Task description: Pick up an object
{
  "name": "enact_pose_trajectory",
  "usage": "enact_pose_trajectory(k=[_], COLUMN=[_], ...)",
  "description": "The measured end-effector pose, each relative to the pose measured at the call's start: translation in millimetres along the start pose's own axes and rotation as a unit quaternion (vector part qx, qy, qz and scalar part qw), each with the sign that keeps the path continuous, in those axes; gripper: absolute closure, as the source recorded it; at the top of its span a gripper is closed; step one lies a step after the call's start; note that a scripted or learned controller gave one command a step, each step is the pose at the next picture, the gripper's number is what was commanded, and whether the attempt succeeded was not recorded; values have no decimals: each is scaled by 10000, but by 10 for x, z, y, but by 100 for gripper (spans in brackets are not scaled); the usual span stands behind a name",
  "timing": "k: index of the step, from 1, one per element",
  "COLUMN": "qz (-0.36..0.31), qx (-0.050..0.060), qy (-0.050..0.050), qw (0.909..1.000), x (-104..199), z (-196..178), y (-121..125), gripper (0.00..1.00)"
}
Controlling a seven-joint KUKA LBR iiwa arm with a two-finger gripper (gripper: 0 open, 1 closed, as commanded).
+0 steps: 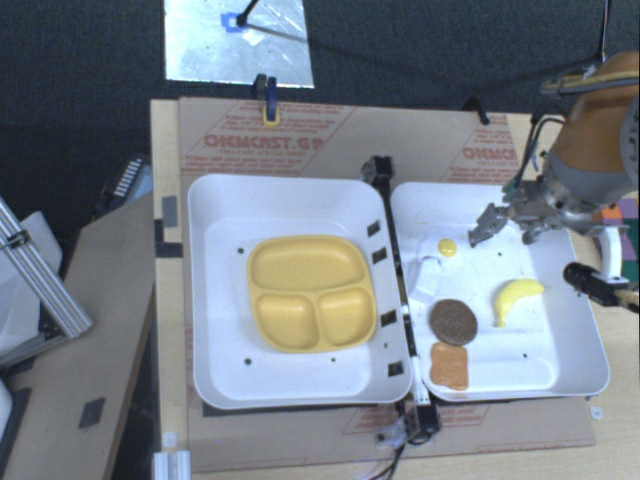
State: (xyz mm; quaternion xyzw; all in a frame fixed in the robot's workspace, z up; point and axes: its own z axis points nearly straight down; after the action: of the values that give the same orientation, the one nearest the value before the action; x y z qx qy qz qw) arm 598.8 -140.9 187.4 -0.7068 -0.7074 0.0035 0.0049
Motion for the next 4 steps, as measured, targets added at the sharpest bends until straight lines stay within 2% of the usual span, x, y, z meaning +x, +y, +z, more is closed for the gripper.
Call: enact_pose_trajectory(k=[1, 3, 4], qz=[-13, -3, -4], qx=[-65, -51, -78], qy=[-10, -9, -15], qw=[10000, 10000, 10000], x=[3, -26, -32], z=[-77, 1033, 896], y=[30, -25, -10], gripper=[0, 0, 100])
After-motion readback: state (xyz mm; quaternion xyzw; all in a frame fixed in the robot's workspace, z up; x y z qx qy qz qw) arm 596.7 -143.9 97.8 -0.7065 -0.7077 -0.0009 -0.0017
